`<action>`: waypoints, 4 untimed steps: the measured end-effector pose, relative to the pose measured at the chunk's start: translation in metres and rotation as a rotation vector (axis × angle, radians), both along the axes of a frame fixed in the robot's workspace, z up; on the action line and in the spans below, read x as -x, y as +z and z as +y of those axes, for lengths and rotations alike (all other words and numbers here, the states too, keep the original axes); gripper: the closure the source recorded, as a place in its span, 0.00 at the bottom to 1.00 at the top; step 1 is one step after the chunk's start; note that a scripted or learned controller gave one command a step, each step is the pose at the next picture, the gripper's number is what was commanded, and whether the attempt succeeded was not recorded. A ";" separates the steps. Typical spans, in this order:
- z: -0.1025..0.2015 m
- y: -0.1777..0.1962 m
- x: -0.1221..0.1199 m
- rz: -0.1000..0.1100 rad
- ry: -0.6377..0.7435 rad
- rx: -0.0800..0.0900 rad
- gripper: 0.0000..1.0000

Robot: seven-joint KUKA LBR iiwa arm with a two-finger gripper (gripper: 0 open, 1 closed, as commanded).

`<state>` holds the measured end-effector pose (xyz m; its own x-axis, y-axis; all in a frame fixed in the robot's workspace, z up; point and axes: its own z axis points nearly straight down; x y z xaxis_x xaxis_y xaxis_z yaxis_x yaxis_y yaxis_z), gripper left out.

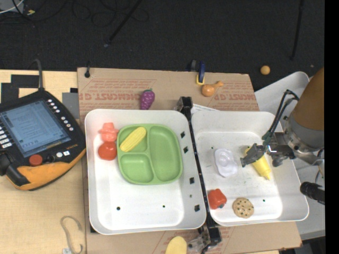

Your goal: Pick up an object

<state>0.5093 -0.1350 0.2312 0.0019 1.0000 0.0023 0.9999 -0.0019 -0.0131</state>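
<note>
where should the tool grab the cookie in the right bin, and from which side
Take the cookie across its round edge, coming straight down from above. It lies flat on the right bin floor, so only its rim offers opposing faces. Set the fingers along the near-far line, since the red piece sits close on its left.

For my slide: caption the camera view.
Robot hand over a yellow toy in the right bin; cookie nearby.

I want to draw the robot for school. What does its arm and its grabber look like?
The arm is big and round, orange-brown on top with a grey ring below. A thin black cable loops down its side. The gripper is small, dark grey metal with short, stubby fingers.
</note>
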 end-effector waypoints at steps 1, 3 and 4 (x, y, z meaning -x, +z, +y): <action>0.000 0.005 -0.002 -0.012 0.002 0.002 0.00; 0.007 -0.114 0.002 -0.005 0.004 -0.001 0.00; 0.010 -0.146 0.003 -0.009 0.003 0.001 0.00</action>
<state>0.5066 -0.1248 0.0857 -0.0016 1.0000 0.0017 1.0000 0.0016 -0.0043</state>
